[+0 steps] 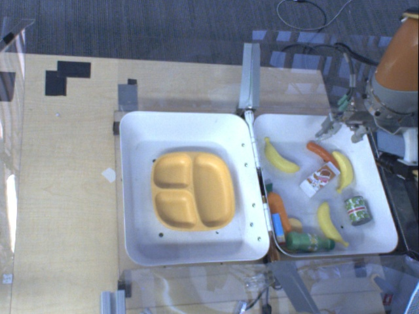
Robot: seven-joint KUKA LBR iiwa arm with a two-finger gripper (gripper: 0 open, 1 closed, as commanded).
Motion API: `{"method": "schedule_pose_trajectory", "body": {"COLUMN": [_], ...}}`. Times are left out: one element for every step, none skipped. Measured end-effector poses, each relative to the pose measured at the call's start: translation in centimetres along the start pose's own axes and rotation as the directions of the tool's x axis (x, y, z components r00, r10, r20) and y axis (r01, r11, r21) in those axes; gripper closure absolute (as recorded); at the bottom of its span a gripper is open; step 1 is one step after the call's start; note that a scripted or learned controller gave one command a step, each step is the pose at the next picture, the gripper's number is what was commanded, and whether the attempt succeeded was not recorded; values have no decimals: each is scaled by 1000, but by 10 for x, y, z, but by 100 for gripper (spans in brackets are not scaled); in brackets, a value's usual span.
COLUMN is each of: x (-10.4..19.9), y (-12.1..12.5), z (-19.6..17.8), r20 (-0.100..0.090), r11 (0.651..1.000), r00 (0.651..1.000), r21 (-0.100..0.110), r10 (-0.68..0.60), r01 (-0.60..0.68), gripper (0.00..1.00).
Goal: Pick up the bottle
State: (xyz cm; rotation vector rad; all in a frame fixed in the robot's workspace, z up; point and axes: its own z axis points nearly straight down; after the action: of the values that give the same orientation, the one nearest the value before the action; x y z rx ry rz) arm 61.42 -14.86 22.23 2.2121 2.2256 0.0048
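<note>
Right now my gripper (pixel 340 124) hangs over the far right part of the right bin (pixel 387 239), up past the red chilli-like item (pixel 319 151). Fingers look splayed open, nothing between them.

Taking the right bin as the reference:
- green bottle (pixel 308 242) lies on its side along the bin's near edge, towards the near-left corner, well apart from my gripper. Cap end seems to point right, hard to be sure.
- orange bottle-like thing with a blue label (pixel 277 213) lies against the bin's left wall, just beyond the green bottle, close to touching it.
- banana (pixel 280 157) sits in the far-left part, tilted.
- second banana (pixel 344 169) is right of centre, just beside the chilli-like item.
- small white and red carton (pixel 319 179) sits at the middle, touching or nearly touching that second banana.
- third banana (pixel 328 224) is near the near edge, its tip close to the green bottle's right end.
- green can (pixel 357 210) sits by the bin's right wall, on the near side.

Left of the right bin, sharing a wall, the left bin (pixel 134 188) carries a yellow divided tray (pixel 194 190) at its centre.
</note>
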Motion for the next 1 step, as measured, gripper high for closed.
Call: {"method": "schedule_pose_trajectory", "body": {"x": [26], "y": [13], "z": [128], "r20": [0], "r11": [997], "r00": [997], "r21": [-1], "r10": [83], "r01": [-83], "gripper": [0]}}
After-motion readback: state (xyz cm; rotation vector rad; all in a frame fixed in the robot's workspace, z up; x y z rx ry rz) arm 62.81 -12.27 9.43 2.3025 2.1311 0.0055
